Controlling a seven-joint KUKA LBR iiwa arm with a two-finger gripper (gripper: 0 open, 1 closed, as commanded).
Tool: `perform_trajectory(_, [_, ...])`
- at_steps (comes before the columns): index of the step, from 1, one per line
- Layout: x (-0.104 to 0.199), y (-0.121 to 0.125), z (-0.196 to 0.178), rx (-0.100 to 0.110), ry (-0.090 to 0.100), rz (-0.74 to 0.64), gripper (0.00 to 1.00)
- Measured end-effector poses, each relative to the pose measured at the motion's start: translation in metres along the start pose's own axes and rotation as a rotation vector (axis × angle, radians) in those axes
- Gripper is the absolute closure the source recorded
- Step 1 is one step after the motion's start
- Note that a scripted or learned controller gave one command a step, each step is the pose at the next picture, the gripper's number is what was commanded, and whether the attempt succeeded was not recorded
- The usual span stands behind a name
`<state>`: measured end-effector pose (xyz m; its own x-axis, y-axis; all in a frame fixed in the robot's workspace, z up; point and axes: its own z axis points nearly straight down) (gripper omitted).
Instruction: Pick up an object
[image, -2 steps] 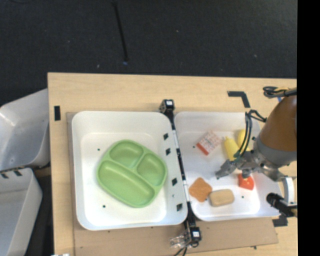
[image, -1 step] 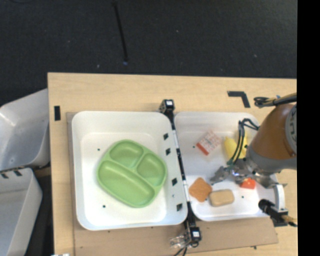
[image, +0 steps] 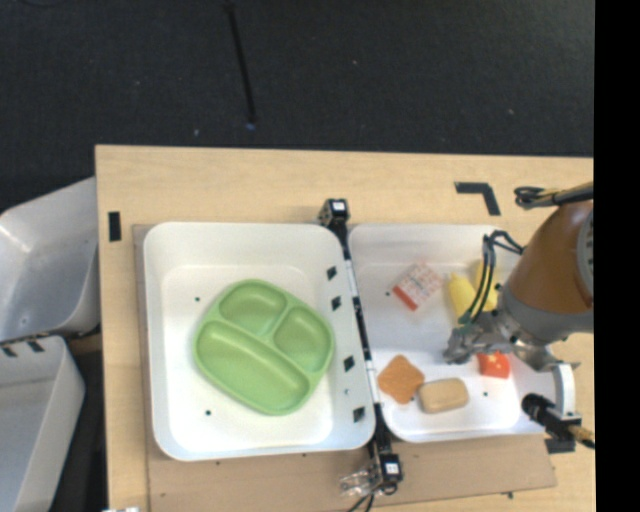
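The right bin (image: 400, 250) holds several small objects. A red and white packet (image: 416, 286) lies near its middle, with a yellow piece (image: 460, 294) to its right. An orange-brown toast-like piece (image: 400, 378) and a tan bread roll (image: 443, 395) lie near the front wall. A small red-orange block (image: 494, 365) sits just under the arm's wrist. My gripper (image: 464, 347) hangs low over the bin floor, between the yellow piece and the red-orange block, above the tan roll. The wrist hides its fingertips.
The left bin (image: 170, 400) carries a green divided plate (image: 264, 345). Black clips run along the divider between the bins (image: 350, 330). Cables trail from the arm at the right. The wooden bench (image: 250, 180) surrounds both bins.
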<state>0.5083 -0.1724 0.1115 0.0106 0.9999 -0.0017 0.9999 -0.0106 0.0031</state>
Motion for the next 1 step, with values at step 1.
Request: perform_trajectory(1, [-0.0052, -0.0058, -0.0599, -0.004, -0.001, -0.001, 1.0])
